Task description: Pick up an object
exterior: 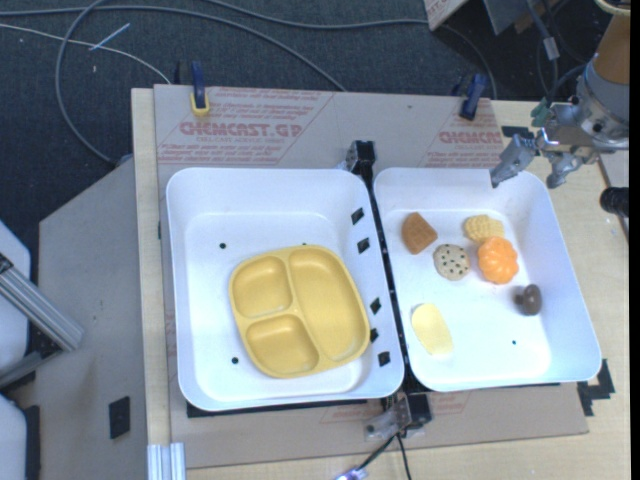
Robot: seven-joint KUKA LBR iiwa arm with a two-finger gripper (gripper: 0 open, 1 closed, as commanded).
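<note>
The right bin holds several small food pieces: a brown chunk, a chocolate-chip cookie, a yellow waffle-like piece, an orange fruit, a dark brown ball and a pale yellow slice. My gripper hangs at the upper right, above the far edge of the right bin, up and to the right of the waffle piece. Its two fingers are spread apart with nothing between them.
The left bin contains a yellow three-compartment plate. A black divider with clips runs between the bins. Clamps hold the cardboard base at the back. Cables lie on the dark floor beyond the bench.
</note>
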